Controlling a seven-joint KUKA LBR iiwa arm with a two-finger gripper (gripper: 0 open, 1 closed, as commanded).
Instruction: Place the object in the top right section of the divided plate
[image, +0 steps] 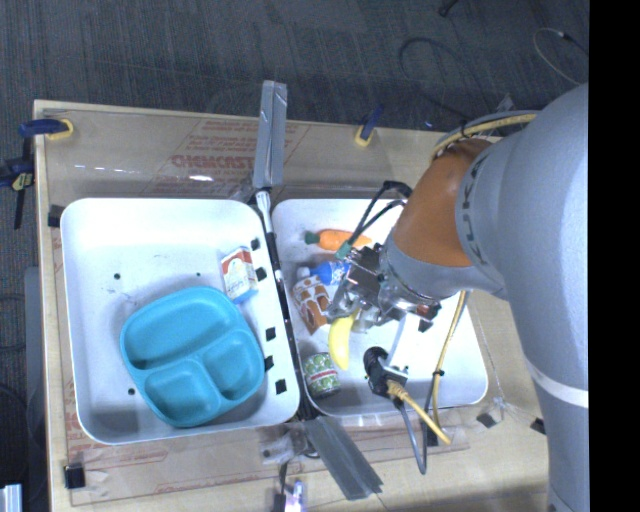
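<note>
One fixed camera looks down at a slant from above the bench (150, 150), far enough to take in both bins (90, 240); the arm (520, 220) enters from the right.

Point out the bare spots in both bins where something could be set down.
Left bin: bare floor above the blue divided plate, left of the small carton. Right bin: crowded around the banana, can and gripper.

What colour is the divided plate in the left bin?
Light blue, plain with no pattern; the divided plate shows clearly in the camera view.
</note>
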